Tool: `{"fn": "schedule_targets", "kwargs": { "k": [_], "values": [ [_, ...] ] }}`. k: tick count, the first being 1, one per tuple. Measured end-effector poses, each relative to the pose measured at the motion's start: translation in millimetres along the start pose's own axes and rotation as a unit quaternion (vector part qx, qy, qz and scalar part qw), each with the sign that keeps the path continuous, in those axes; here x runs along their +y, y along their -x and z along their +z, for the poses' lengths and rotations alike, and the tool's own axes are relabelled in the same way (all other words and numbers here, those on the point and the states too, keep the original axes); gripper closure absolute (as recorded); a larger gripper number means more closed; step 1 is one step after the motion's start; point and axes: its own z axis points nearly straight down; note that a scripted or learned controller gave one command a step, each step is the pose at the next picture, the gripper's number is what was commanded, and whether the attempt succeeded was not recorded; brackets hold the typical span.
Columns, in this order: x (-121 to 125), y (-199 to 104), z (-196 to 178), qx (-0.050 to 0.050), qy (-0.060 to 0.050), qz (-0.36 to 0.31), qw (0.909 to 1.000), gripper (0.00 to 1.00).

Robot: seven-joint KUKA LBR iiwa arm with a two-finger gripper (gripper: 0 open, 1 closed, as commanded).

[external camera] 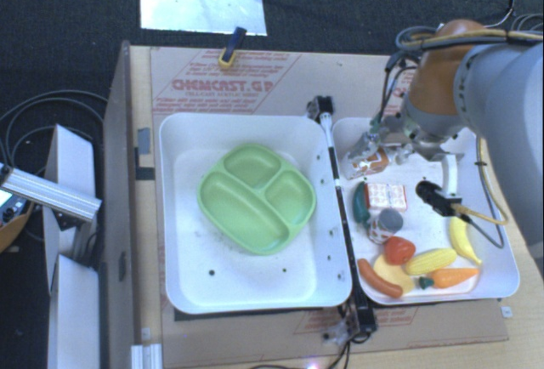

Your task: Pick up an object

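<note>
My gripper (374, 146) hangs low over the far left corner of the right bin (501, 269). Directly under it lies a small orange and white packet (372, 162); whether the gripper touches it I cannot tell. Other things in the same bin are a dark green vegetable (361, 201), a pink and white box (392, 195), a grey can (388, 224), a red tomato (398, 250), a yellow corn cob (432, 259), a carrot (454, 277), a sausage (377, 278) and a banana (463, 240).
The left bin (183, 274) holds a green divided plate (257, 198). A black divider bar (336, 189) runs between the two bins. The grey arm (497, 95) crosses the right bin's far right side. A yellow and blue tool (230, 49) lies on the cardboard beyond the bins.
</note>
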Motion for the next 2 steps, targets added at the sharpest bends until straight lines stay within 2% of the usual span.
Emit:
{"fn": "schedule_targets", "kwargs": {
  "k": [1,2],
  "values": [
    [30.0,-1.8,-5.4,0.000,-0.004,0.001,1.0000,0.00],
    [-7.0,-4.2,18.0,0.001,-0.011,0.003,0.9999,0.00]
  ]
}}
